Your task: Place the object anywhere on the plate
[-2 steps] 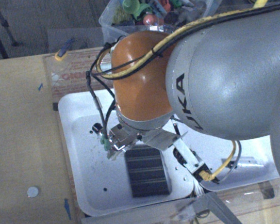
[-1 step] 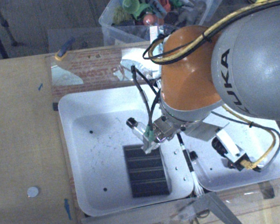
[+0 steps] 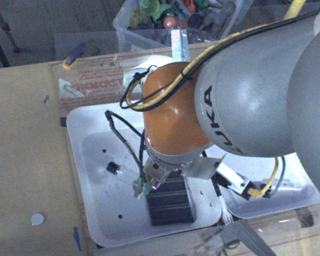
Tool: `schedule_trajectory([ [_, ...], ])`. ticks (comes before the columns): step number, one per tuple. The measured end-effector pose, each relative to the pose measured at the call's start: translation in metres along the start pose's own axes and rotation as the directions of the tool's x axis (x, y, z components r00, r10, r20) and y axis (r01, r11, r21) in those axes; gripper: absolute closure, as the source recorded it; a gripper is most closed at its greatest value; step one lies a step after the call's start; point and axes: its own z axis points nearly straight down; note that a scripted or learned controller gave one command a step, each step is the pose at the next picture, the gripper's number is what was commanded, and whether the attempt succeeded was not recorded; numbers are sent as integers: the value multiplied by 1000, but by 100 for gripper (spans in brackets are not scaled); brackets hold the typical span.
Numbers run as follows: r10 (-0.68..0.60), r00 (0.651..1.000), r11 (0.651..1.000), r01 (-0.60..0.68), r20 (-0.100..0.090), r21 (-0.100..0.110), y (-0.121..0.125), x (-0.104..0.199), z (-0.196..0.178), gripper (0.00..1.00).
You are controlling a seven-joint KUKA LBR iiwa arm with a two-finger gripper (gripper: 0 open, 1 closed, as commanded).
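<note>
Reaching in from the right, the grey arm hangs low over the left white bin. Its black pincer sits near the bin's front edge; its state cannot be told. A small dark object lies on the bin floor, left of it.

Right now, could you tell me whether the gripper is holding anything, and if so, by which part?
It cannot be told. The gripper hangs over the left bin, but its dark body hides whatever might be beneath it. A small black object lies apart on the bin floor.
</note>
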Motion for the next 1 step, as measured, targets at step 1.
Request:
schedule_trajectory([
  [1,-323,946,946,323,6,-5,-23,-28,-52,100],
])
